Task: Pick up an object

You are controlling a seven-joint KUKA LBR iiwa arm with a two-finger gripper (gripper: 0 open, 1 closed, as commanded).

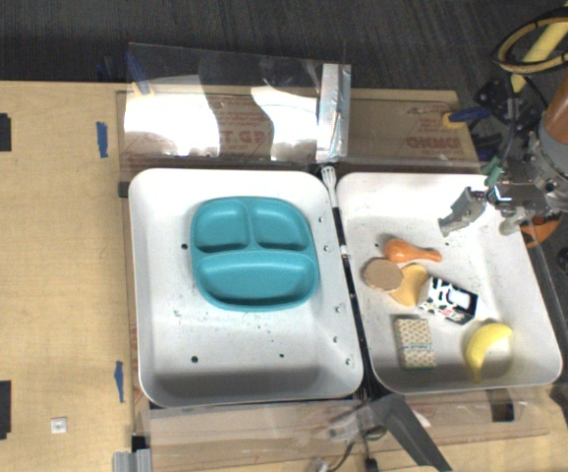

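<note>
The right bin (pixel 539 293) holds several small items. An orange carrot-shaped piece (pixel 412 252) lies beside a round brown disc (pixel 382 275), with a pale yellow piece (pixel 414 285) touching them. Nearer the front are a black-and-white item (pixel 451 301), a tan waffle-patterned square (pixel 415 341) and a yellow lemon (pixel 488 346). My gripper (pixel 482 220) hangs over the bin's far right part, up and to the right of the orange piece. It is open, its fingers (pixel 455 215) spread wide with nothing between them.
The left bin (pixel 156 342) bears a teal divided plate (pixel 255 252). A clear plastic sheet and cardboard (pixel 264 116) stand behind the bins. Yellow and black cables (pixel 544 42) loop at the upper right by the arm.
</note>
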